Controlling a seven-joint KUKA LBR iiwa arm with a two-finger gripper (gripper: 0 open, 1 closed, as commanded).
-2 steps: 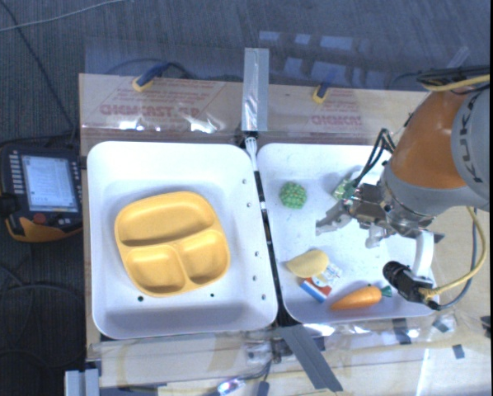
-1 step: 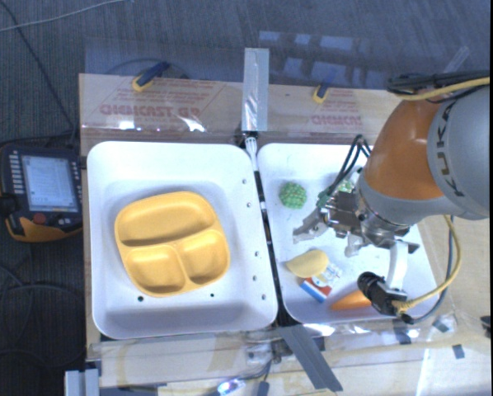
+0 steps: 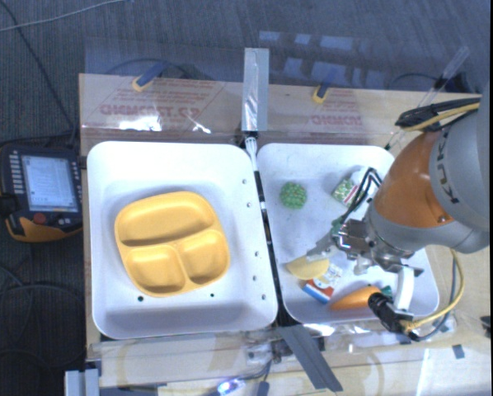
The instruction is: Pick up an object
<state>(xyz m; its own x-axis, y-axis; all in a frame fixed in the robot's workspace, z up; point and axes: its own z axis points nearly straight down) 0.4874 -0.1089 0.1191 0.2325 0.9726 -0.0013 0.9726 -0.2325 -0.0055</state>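
My gripper (image 3: 339, 250) hangs low over the middle of the right bin (image 3: 289, 304), under the orange wrist band. Just below it lie a pale yellow wedge (image 3: 307, 266), a small red, white and blue carton (image 3: 322, 285) and an orange carrot-like piece (image 3: 354, 299). A green bumpy ball (image 3: 293, 195) rests farther back in the same bin. A green and white packet (image 3: 345, 189) lies at the back, next to the arm. Nothing shows between the fingers.
The left bin (image 3: 106, 304) holds a yellow divided tray (image 3: 172, 242). A teach pendant (image 3: 40, 192) sits on the floor at far left. Cables (image 3: 432, 316) hang from the wrist over the right bin's front right corner.
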